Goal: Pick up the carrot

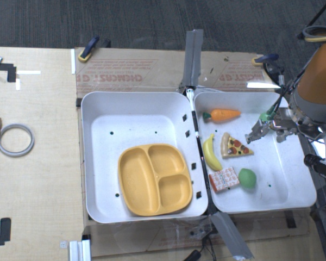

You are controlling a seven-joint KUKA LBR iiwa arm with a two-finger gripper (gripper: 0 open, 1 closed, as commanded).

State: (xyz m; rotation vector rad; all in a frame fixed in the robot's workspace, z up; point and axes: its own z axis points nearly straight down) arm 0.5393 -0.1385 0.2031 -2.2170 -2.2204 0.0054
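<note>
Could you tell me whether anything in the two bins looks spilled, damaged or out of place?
Nothing stands out. The carrot, banana, pizza slice, green ball and red-and-white block lie loose and apart in the right bin; the yellow tray sits flat in the left bin.

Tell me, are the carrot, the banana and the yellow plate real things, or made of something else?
All look like plastic, though one view can't prove it. The carrot is an even, smooth orange with a neat green tip, so probably a moulded toy. The banana is a flat, spotless yellow, likely toy too. The yellow plate has rounded moulded compartments and a dull, matte surface, like a child's plastic dish.
</note>
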